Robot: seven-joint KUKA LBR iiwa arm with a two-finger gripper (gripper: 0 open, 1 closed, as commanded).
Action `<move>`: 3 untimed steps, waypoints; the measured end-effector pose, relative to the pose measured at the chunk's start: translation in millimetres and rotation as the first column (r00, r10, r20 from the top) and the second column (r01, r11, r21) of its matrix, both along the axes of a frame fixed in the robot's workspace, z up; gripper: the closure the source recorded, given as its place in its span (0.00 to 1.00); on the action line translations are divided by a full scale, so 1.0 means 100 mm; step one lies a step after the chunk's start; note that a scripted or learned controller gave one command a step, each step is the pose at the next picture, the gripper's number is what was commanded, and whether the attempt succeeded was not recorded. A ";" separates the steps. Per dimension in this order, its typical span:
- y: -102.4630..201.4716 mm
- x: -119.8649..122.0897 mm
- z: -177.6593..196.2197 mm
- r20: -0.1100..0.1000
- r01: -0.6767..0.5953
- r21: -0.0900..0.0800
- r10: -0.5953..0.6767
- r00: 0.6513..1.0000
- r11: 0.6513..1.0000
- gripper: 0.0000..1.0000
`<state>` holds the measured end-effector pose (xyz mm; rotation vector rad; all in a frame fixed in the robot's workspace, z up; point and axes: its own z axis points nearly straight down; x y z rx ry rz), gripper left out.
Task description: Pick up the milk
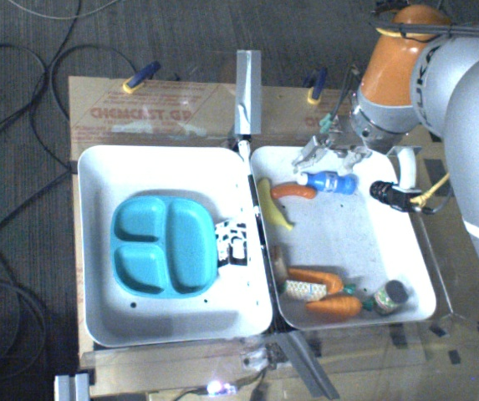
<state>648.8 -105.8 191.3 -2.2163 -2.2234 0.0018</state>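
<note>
A dark grey carpeted floor [222, 23] surrounded the desk [180, 111]. Thin cables [22, 65] lay looped across the floor at the far left. The desk had a brown board surface with faded red lettering. Blue and yellow clamps [141, 76] gripped its far edge.

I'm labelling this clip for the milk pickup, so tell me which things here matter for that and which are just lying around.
Part of the job:
- milk carton, black-and-white, in the left bin beside the blue tray
- claw, over the right bin, far from the milk

Just lying about:
- blue bottle
- red sausage
- banana
- two carrots
- small can
</note>
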 end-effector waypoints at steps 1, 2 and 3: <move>-0.25 -0.46 -0.99 0.002 -0.200 0.000 0.200 0.980 0.980 0.00; -0.64 -1.22 -1.02 0.010 -0.368 -0.009 0.368 0.930 0.930 0.00; -0.46 -1.20 -0.55 0.003 -0.360 0.001 0.360 0.933 0.933 0.00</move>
